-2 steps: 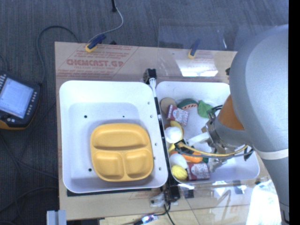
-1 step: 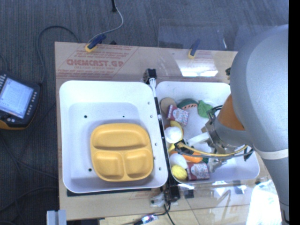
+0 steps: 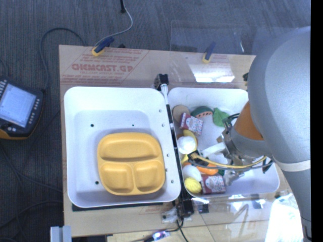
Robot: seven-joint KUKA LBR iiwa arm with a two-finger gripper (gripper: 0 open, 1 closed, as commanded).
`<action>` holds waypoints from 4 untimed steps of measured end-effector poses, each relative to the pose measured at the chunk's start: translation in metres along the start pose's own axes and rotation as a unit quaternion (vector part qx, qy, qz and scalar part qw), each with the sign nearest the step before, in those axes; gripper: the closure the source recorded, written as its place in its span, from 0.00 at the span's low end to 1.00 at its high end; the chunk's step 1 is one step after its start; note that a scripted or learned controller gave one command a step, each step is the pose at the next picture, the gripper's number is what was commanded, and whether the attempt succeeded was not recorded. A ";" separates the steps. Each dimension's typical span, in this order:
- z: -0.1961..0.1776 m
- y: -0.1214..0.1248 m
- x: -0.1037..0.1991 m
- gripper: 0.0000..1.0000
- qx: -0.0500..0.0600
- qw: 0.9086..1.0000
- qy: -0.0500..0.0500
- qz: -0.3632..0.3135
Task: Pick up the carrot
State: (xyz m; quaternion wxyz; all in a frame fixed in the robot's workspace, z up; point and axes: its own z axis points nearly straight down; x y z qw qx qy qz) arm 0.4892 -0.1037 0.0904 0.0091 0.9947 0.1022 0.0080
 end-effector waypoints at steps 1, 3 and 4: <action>0.002 0.004 0.029 0.00 0.006 1.000 -0.010 0.002; -0.029 -0.002 -0.009 0.00 0.011 1.000 -0.015 0.004; -0.030 -0.004 -0.007 0.00 0.012 1.000 -0.013 0.002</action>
